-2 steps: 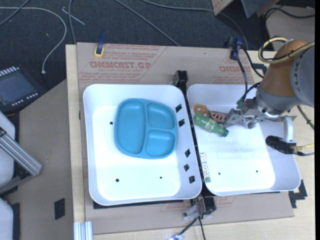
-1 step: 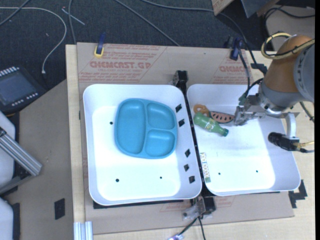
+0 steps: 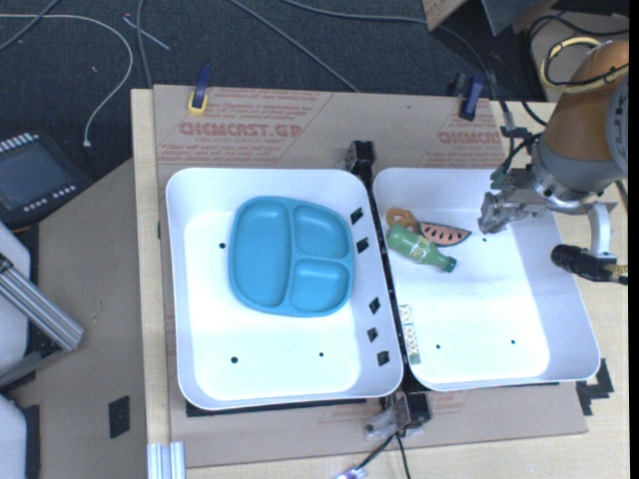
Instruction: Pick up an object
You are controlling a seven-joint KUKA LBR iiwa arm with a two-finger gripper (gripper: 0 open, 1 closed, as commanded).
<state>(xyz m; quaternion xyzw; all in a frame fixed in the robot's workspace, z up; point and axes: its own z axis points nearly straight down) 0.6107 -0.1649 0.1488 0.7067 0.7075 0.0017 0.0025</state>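
Green bottle (image 3: 420,248): lying on side in right bin (image 3: 519,337), upper left area, neck pointing lower right. Watermelon slice (image 3: 444,234): red with green rind, flat, just beside bottle, upper right of it. Small orange ring-shaped item (image 3: 399,217): above bottle, touching or nearly so. Blue divided plate (image 3: 292,255): flat, in left bin (image 3: 200,267).

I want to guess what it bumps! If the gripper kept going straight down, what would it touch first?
Probably the bare floor of the right bin, just right of the watermelon slice. The gripper seems to miss it, though depth is unclear.
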